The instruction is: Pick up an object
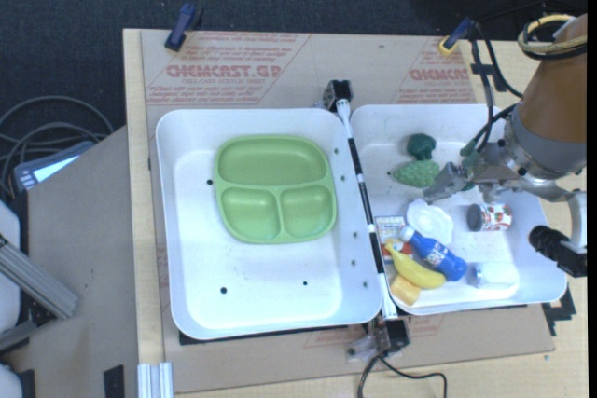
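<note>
A green divided tray (pixel 276 187) lay in the left bin (pixel 187 228). In the right bin (pixel 532 284), green toys (pixel 417 172) sat at upper left, a banana (pixel 416 272) and blue bottle (pixel 437 256) at lower left. The claw (pixel 454 178) hovered beside the toys; whether it was open or closed could not be told.

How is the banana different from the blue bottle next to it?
The banana is yellow and curved; the blue bottle is blue and straight, with a white end. The banana lies nearer the front edge of the bin, the bottle just behind it. Both lie flat, side by side, in the right-hand white bin, slanting the same way.
</note>
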Controlling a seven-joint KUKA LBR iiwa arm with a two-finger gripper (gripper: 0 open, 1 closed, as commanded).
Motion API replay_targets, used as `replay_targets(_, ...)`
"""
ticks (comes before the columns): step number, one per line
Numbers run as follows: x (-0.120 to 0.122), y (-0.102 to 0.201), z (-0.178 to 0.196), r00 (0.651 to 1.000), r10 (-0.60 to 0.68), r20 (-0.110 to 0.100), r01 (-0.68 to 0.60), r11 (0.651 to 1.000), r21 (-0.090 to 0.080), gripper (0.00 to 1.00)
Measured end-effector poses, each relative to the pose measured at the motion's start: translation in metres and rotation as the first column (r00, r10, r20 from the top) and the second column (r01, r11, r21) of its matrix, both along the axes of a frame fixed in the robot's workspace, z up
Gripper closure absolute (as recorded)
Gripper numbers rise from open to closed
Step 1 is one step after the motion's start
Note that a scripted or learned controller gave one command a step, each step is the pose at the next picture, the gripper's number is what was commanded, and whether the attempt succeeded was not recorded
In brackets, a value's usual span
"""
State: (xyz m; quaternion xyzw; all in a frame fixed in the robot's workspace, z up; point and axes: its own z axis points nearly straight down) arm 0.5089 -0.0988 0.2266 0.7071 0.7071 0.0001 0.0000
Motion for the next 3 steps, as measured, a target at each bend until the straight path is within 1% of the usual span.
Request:
replay_targets(1, 0.047, -0.006, -0.132, 1.000, 0.000, -0.004, 0.000, 1.000, 0.001, 0.00)
replay_targets(2, 0.126, 0.001, -0.142, 1.000, 0.000, 0.001, 0.000, 1.000, 0.000, 0.00)
replay_targets(3, 0.106, 0.000, -0.142, 1.000, 0.000, -0.002, 0.000, 1.000, 0.001, 0.00)
